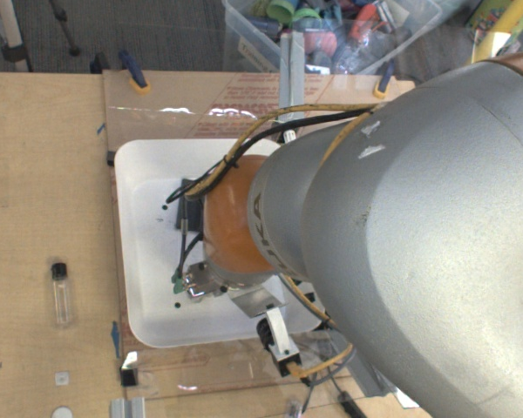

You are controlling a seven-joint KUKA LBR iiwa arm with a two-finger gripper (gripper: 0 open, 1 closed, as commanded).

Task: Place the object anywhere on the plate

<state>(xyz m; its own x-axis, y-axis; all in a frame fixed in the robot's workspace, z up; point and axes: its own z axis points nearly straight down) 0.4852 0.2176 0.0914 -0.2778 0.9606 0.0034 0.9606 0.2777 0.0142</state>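
Observation:
My grey arm with its orange band (235, 225) reaches over the left white bin (148, 225) and covers most of it. The wrist hangs low above the bin's middle, and the arm hides the gripper itself. A few small dark specks lie on the bin floor near the wrist (176, 290). No plate or loose object can be made out under the arm.
A small clear vial with a black cap (61, 293) lies on the wooden bench left of the bin. A clear tub of colourful toys (327, 11) stands behind the bench. Blue clamps (136, 73) hold a plastic sheet at the back.

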